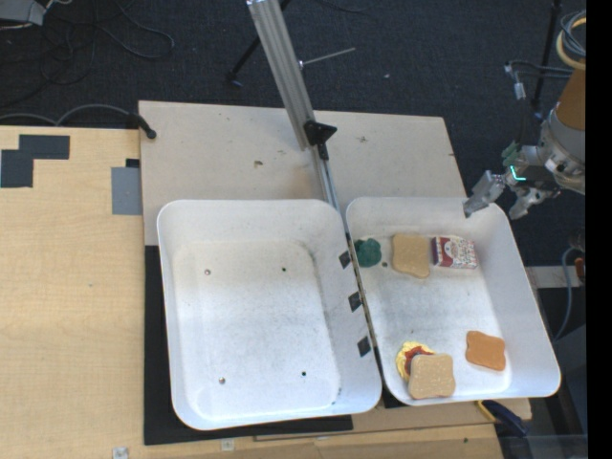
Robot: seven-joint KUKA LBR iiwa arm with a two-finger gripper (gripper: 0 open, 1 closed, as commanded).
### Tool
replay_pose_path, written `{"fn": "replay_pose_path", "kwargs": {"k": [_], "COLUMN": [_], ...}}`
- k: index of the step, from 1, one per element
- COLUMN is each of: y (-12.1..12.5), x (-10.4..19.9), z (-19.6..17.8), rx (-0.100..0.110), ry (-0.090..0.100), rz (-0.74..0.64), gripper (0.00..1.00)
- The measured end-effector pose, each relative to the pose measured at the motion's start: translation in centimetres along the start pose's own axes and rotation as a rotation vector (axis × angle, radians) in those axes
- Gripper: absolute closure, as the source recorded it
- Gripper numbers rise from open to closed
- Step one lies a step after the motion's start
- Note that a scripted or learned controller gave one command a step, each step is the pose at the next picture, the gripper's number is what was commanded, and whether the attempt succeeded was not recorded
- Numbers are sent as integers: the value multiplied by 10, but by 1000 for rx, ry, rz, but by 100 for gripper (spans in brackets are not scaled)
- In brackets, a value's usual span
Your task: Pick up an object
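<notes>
claw [505,195] spread wide, holding nothing, above right bin's [535,352] top right corner. in that bin: green ball [367,251], bread [412,254], packet [453,252], orange block [486,350], sandwich [426,371].

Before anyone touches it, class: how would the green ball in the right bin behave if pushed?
The green ball looks round, so it would probably roll. It sits near the right bin's left wall, which may stop it. It seems small, so likely light.
</notes>
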State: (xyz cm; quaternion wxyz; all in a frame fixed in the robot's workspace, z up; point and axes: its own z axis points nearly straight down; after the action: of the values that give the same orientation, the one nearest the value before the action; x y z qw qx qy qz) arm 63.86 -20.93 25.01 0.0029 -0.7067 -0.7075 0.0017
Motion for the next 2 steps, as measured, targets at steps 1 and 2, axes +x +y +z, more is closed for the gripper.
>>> {"fn": "replay_pose_path", "kwargs": {"k": [1, 2], "y": [1, -4], "x": [0, -7], "z": [-3, 56], "rx": [-4, 1], "ry": [-2, 0], "rz": [-4, 1], "gripper": [0, 0]}}
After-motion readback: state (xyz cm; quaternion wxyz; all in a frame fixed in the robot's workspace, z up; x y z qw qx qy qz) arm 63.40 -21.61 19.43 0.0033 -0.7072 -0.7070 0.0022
